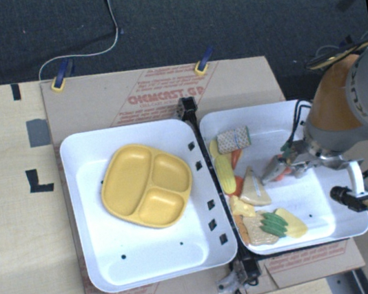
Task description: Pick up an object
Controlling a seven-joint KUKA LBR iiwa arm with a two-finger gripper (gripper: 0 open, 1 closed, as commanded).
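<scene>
Grey gripper [267,176] low in right bin [297,111], near corn [225,173]

Robot lab bench, clamped cardboard [161,94] (yellow clips), two white bins [84,215]

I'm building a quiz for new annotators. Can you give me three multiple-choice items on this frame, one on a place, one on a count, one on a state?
1. Where does the yellow plate lie?
A. In the left bin
B. In the right bin
C. On the bare cardboard

2. How many compartments does the plate have?
A. One
B. Three
C. Six

3. Where is the gripper now?
A. Over the plate
B. Outside both bins
C. Low inside the right bin

Answers:
1 A: the plate sits in the left bin, apart from the toy food.
2 B: ridges divide it into three sections.
3 C: the gripper reaches into the right bin, near the corn cob and other toy food pieces.
</scene>
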